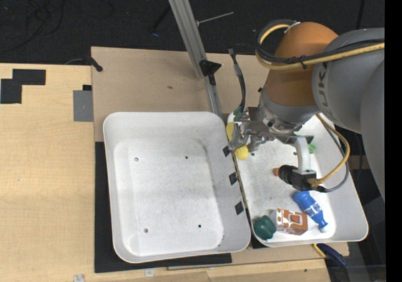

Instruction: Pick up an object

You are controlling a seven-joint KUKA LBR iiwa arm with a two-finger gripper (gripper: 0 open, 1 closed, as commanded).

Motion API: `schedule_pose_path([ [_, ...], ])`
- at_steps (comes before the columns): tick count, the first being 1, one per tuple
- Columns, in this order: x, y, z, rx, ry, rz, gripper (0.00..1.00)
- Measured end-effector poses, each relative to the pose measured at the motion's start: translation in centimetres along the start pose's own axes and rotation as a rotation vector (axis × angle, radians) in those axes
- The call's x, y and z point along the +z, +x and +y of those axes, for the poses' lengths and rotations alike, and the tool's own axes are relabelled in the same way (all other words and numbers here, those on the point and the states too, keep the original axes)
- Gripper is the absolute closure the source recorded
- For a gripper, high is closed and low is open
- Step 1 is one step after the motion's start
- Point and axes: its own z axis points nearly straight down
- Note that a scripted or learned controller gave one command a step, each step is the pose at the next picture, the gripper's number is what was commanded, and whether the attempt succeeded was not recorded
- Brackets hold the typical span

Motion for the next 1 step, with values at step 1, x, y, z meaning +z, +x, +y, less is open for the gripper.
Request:
schedule_pose_path([
  [1,0.40,5.74,-0.48,0.000,0.000,0.000,1.00],
])
